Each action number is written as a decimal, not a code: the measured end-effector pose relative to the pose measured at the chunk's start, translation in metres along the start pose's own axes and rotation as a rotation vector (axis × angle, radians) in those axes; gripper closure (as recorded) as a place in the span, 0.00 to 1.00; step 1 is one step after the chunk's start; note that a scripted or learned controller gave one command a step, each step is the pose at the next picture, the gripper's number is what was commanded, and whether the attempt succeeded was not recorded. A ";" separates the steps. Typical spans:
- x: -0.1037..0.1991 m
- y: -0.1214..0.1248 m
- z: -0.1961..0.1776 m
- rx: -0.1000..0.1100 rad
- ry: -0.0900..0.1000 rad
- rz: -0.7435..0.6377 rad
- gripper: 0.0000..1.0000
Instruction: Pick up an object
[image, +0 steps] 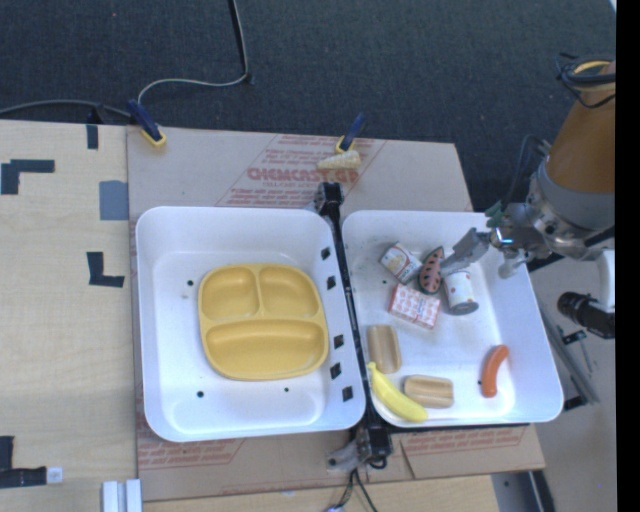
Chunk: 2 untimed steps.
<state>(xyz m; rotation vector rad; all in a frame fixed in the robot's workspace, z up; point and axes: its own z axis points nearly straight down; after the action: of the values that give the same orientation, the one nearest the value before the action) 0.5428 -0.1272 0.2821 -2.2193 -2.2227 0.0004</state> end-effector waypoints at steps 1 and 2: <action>0.015 0.045 0.102 0.003 0.001 0.000 0.00; -0.005 0.070 0.195 -0.005 -0.002 0.000 0.00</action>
<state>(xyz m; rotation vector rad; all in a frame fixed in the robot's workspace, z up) 0.6129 -0.1319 0.0865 -2.2227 -2.2257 -0.0031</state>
